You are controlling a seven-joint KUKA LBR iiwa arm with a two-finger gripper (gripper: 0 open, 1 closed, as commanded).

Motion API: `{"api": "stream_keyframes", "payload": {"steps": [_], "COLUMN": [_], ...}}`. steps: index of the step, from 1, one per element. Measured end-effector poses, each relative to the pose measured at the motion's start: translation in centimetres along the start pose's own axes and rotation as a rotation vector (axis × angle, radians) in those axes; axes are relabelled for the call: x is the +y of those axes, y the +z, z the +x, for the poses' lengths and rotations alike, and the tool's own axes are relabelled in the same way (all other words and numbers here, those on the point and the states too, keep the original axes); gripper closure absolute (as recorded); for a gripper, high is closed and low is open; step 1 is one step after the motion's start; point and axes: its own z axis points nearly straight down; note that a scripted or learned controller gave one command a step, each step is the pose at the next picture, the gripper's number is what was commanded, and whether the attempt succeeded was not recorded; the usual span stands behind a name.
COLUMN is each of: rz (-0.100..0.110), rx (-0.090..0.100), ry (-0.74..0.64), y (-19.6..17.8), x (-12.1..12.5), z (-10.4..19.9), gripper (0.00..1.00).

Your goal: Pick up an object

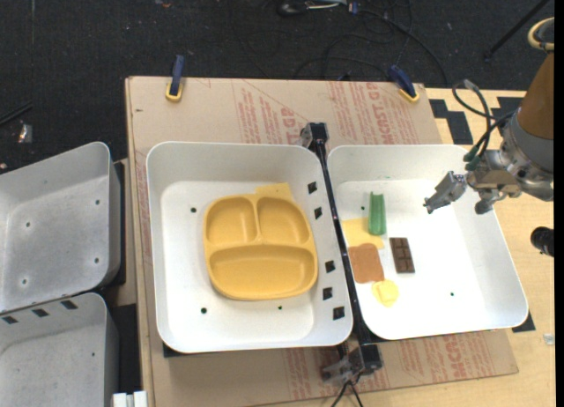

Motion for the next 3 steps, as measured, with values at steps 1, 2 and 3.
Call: {"api": "stream_keyframes", "payload": {"steps": [1, 2, 3], "rz": [-0.012, -0.009, -0.008], "rx": [-0.002, -0.001, 0.000], "ry": [-0.003, -0.001, -0.001], "y": [-0.7, 5.4, 11.8], "x": [0.2, 0.0, -0.5], "z": [0.1, 0.6, 0.5], "gripper": [0.00, 0.00, 0.00]}}
